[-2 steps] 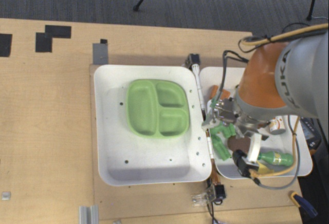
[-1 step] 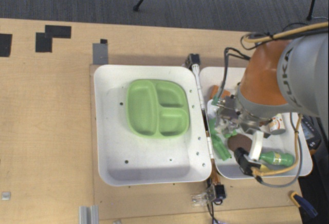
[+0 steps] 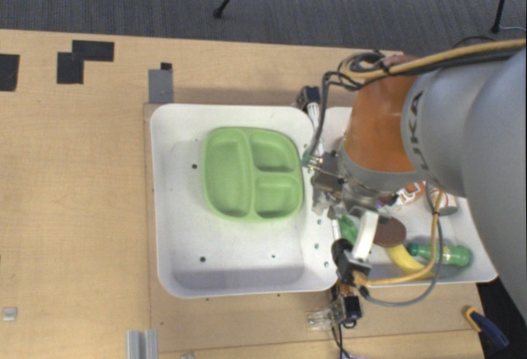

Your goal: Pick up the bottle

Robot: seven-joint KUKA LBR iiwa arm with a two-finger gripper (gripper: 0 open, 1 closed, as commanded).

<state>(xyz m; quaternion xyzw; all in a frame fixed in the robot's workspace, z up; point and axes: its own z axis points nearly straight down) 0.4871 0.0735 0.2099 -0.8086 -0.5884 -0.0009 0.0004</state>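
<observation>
A green bottle (image 3: 446, 254) lies on its side near the front edge of the right bin (image 3: 484, 267), partly crossed by a yellow cable. The arm's orange band and grey wrist cover most of that bin. My gripper (image 3: 354, 219) hangs under the wrist at the bin's left side, low over the contents and to the left of the bottle. A small green piece (image 3: 349, 230) shows just beneath it; I cannot tell what it is. Nothing is visibly held.
The left bin (image 3: 177, 258) holds a green divided plate (image 3: 251, 174). In the right bin, a yellow banana (image 3: 403, 258) and a brown round object (image 3: 389, 230) lie between the gripper and the bottle. Cables hang off the wrist over the front rim.
</observation>
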